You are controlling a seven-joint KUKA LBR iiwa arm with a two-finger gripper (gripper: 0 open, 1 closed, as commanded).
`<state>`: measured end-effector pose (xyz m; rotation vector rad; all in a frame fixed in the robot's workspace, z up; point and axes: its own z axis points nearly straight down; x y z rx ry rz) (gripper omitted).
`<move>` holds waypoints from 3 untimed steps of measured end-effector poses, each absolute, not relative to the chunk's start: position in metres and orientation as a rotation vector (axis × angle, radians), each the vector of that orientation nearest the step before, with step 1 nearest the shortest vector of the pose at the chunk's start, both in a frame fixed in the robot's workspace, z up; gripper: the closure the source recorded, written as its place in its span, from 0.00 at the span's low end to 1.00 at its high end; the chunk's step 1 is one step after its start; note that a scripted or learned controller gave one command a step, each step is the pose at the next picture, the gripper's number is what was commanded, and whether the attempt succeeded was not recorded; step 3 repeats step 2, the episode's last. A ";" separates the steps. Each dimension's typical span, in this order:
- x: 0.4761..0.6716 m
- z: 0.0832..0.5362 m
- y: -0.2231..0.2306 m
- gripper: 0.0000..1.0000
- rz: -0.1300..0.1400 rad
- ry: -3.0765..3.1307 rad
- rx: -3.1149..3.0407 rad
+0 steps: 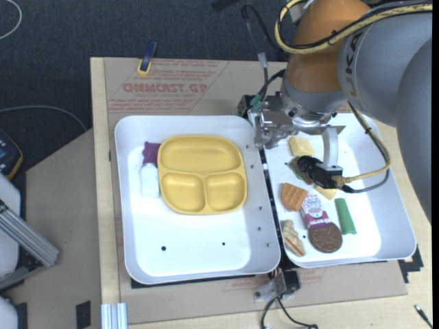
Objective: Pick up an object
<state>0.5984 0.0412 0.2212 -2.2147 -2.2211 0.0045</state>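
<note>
My gripper [269, 134] hangs over the back left corner of the right bin [385, 204], close to the wall between the two bins. Just to its right lies a pale yellow wedge [300, 146]. Further forward in that bin are a waffle piece [293, 196], a red and white packet [314, 209], a green bar [345, 216], a round brown cookie [324, 238] and a pale bread-like piece [293, 238]. I see nothing between the fingers.
The left bin [199, 256] holds a yellow divided tray [202, 173] and a white bottle with a purple cap [149, 173] along its left side. The arm's bulk covers the back right of the right bin. A cardboard sheet [171, 81] lies under both bins.
</note>
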 end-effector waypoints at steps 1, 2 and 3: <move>0.614 0.222 0.026 1.00 -0.003 -2.222 -2.225; 0.614 0.219 0.029 1.00 0.000 -2.222 -2.222; 0.614 0.219 0.029 1.00 0.000 -2.222 -2.222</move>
